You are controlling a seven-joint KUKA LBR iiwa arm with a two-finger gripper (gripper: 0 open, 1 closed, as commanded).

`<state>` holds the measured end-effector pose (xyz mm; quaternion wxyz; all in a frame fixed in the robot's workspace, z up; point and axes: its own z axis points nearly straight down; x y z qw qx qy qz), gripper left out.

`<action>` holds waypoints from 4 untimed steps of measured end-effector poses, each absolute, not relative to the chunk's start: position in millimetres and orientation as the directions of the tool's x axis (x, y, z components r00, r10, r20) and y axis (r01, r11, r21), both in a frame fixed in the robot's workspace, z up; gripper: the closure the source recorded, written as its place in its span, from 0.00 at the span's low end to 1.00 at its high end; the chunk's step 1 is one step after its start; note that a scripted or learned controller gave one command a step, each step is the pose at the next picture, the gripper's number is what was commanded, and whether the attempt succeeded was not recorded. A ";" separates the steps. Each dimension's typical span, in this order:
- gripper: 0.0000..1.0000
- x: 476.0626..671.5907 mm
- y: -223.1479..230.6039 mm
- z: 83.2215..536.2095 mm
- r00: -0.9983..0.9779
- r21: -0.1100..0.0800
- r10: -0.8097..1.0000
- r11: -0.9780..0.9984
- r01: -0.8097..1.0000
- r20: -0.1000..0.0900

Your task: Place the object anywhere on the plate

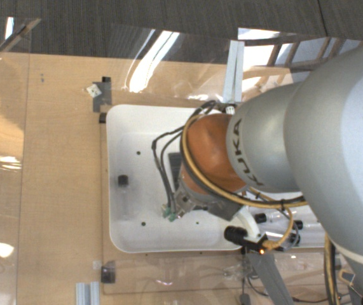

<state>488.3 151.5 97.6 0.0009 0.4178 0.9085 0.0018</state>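
A small dark cube-like object point(123, 180) lies on the floor of the left white bin point(125, 234), near its left wall. The grey arm with its orange band point(210, 154) reaches in from the right and hangs over the bin's right half. Its gripper point(171, 211) points down and to the left, well right of the small object and apart from it. Wrist and cables hide most of the gripper. A dark grey flat shape point(174, 162) peeks out from under the wrist; I cannot tell what it is.
The arm's big grey body point(321, 145) covers the right side of the scene. Black cables point(162, 170) loop beside the wrist. Small black clamps sit at the bin's top-left point(103, 100) and bottom-left point(107, 274) corners on the wooden bench.
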 end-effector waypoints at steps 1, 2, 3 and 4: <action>1.00 551.2 217.1 217.1 -0.614 0.007 0.790 0.614 0.789 -0.001; 1.00 526.1 225.9 91.7 -0.419 0.014 0.908 0.419 0.908 -0.002; 1.00 488.3 186.3 101.5 -0.662 0.004 0.750 0.662 0.750 0.000; 1.00 517.6 172.1 148.5 -0.877 0.005 0.481 0.877 0.481 -0.003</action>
